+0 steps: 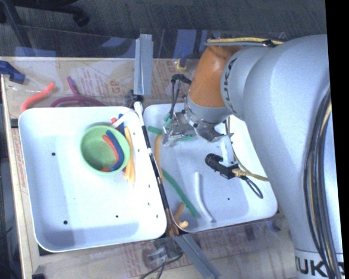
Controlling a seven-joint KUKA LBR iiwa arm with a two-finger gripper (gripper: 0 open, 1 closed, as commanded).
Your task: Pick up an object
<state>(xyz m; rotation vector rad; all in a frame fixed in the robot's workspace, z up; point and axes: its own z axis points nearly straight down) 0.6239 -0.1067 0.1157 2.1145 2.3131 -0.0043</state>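
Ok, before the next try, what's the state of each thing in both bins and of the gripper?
Green bowl: upright in the left bin, coloured sticks lying in it.
Green stick: lying flat in the right bin.
White stick: lying flat beside it, apart.
Orange stick: lying along the right bin's left wall.
Gripper: low over the right bin's far end; whether it holds anything is unclear.

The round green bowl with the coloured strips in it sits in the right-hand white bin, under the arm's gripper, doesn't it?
Not quite. The camera view shows the round green bowl, with coloured strips in it, sitting in the left-hand shallow white bin, well away from the arm. The gripper is over the right-hand shallow white bin, above loose green and white strips.
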